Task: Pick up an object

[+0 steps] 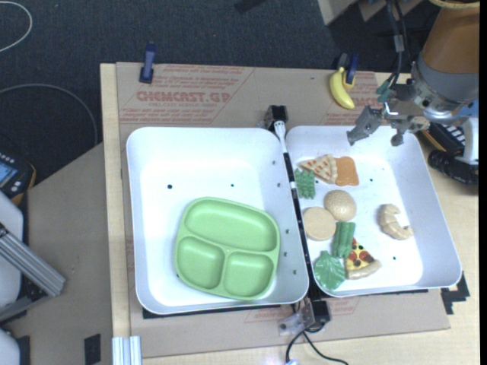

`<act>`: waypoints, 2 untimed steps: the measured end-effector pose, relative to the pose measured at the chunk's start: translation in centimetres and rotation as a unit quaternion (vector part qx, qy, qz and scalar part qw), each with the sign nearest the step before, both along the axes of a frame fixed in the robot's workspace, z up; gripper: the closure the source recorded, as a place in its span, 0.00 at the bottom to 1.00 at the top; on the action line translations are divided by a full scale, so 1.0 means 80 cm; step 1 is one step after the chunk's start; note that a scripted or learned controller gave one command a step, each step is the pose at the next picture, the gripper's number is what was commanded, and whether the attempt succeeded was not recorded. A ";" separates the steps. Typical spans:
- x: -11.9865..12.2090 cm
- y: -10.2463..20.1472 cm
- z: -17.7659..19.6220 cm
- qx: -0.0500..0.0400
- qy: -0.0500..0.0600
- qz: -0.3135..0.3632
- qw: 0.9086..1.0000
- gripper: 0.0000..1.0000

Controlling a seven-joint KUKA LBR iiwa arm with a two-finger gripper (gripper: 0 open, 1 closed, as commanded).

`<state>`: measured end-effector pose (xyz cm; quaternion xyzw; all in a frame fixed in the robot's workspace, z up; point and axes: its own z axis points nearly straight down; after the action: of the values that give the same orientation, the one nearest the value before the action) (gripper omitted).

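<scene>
Two white bins sit side by side on a bench. The left bin (152, 204) holds a green divided tray (227, 247) toward its 5 o'clock corner. The right bin (426, 226) holds toy food: a pizza slice (361, 260) at 6 o'clock, a croissant (395, 221) at 3 o'clock, round buns (339, 202) at centre, a waffle wedge (320, 167) at 10 o'clock. The gripper (378, 130) hovers at the bin's 12 o'clock rim, fingers spread wide, holding nothing. A banana (342, 88) lies just outside.

We observe dark blue-grey carpet (68, 44) surrounding a brown cardboard-covered bench (190, 90); a thin white cable (19, 33) loops on the floor.
</scene>
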<state>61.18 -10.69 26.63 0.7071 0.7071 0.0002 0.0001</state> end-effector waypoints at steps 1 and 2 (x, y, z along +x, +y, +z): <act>-0.004 -0.045 -0.147 0.001 0.005 -0.002 1.000 0.00; 0.000 0.005 -0.179 0.001 0.003 0.001 1.000 0.00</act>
<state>61.19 -10.32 12.31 0.7061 0.7081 -0.0010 -0.0024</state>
